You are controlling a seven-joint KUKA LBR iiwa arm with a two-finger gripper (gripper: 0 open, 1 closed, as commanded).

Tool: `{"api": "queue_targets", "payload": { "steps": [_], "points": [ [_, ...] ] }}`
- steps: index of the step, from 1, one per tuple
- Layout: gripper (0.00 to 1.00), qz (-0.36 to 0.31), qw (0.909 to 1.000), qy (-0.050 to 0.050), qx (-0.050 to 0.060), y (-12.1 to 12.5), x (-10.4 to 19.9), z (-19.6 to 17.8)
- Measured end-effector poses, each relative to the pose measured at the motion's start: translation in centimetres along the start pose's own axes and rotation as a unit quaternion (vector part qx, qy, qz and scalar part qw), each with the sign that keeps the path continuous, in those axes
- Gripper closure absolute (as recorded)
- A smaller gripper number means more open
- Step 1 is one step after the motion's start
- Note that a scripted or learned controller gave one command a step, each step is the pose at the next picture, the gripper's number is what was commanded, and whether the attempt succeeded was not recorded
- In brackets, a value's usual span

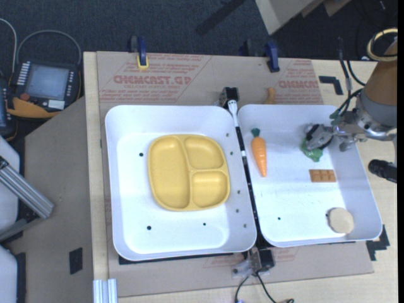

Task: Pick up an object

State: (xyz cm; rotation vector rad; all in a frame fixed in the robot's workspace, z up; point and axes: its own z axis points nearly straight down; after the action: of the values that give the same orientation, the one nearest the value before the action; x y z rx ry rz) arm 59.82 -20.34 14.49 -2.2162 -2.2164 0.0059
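Note:
In the right bin (290, 223) lie an orange toy carrot (259, 156) with a green top, a small brown waffle-like rectangle (322, 176), a round beige biscuit (341, 220) and a small green object (310, 149). My gripper (317, 135) reaches in from the right over the bin's upper right part. Its tip sits right at the green object, touching or just above it. The gripper's body partly hides that object.
The left bin (126, 188) holds a yellow divided plate (188, 171). Black clips (231, 97) sit along the seam between the bins. A dark tablet-like device (45, 83) rests beyond the bench at the left. Blue clamps (142, 50) grip the back edge.

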Motion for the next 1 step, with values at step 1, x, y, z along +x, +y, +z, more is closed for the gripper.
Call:
{"api": "queue_targets", "payload": {
  "steps": [1],
  "points": [
    [0.0, 0.0, 1.0, 0.0, 0.0, -1.05, -0.01, 5.73]
  ]
}}
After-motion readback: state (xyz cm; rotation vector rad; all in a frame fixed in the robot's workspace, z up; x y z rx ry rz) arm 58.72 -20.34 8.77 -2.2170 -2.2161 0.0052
